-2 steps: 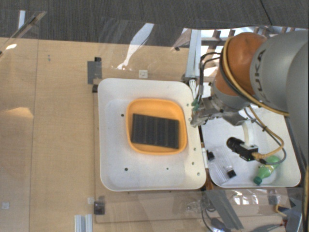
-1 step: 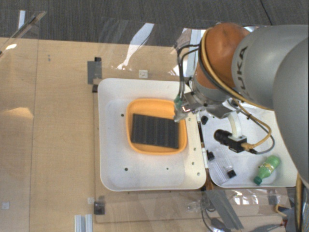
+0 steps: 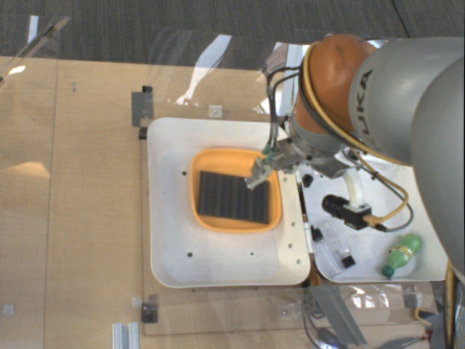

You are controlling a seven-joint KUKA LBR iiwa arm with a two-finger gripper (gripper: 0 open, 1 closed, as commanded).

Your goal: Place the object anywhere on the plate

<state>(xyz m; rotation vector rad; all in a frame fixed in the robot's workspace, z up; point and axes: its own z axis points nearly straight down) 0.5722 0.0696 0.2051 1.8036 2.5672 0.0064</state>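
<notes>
1. A robotics laboratory: a grey industrial arm (image 3: 407, 86) with an orange band enters at three o'clock over a pale wooden bench (image 3: 65, 195).
2. Two shallow white bins (image 3: 171, 260) sit side by side at the centre, clamped by small black brackets (image 3: 142, 106) (one at eleven o'clock, another at seven).
3. Loose cables (image 3: 389, 206) trail at four o'clock; grey carpet (image 3: 182, 6) lines the floor at twelve o'clock.

A plate (image 3: 236, 195) lies in the left bin (image 3: 171, 231), toward its right side. The gripper (image 3: 259, 174) hangs over the plate's upper right corner. In the right bin (image 3: 330, 264), a bottle (image 3: 401, 255) lies near the lower right corner.
</notes>
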